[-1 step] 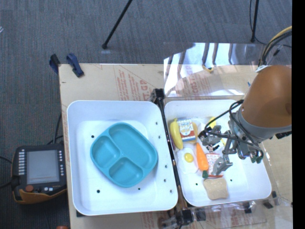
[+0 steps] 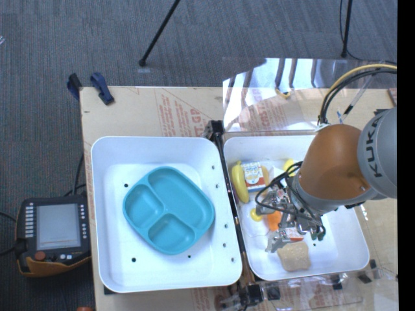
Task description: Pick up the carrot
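The small orange carrot point(image 2: 275, 219) lies mid-floor in the right shallow white bin point(image 2: 347, 251), crowded under the claw point(image 2: 293, 230) (grip state: cannot tell). A tan block point(image 2: 294, 258) sits nearer, a yellow-orange packet point(image 2: 249, 177) farther. The left white bin point(image 2: 104, 238) holds a blue divided plate point(image 2: 168, 209).

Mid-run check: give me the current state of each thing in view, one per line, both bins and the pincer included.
Carrot: lying in the right bin, partly hidden under the pincer.
Pincer: lowered into the right bin over the carrot.
Blue tray: flat in the left bin, compartments up.
Banana: lying by the right bin's left wall.
Carton: lying flat beside the banana.
Bread slice: flat near the right bin's front.
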`<state>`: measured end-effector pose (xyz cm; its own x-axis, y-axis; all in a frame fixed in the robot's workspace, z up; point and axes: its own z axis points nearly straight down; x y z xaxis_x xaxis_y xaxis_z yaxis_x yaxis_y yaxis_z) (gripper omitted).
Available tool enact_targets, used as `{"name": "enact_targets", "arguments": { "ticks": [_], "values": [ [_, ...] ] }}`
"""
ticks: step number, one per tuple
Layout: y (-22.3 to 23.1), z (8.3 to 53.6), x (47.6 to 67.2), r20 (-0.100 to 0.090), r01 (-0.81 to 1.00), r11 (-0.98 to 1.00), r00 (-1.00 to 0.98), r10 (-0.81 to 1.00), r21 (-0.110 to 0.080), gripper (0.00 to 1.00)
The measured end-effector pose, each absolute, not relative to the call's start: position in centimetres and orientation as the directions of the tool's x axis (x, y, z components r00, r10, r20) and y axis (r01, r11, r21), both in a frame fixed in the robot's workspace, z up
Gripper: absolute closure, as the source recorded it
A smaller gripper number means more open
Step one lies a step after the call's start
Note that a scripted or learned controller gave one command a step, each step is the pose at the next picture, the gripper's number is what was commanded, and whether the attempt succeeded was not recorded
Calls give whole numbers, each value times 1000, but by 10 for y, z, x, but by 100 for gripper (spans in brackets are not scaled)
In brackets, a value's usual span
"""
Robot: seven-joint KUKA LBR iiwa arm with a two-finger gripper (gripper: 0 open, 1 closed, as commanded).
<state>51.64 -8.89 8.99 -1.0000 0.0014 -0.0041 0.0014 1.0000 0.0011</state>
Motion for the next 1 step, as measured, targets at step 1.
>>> {"name": "enact_targets", "arguments": {
  "ticks": [1],
  "values": [
    [-85, 87, 499, 3, 310, 951, -951, 310, 1, 0]
  ]
}}
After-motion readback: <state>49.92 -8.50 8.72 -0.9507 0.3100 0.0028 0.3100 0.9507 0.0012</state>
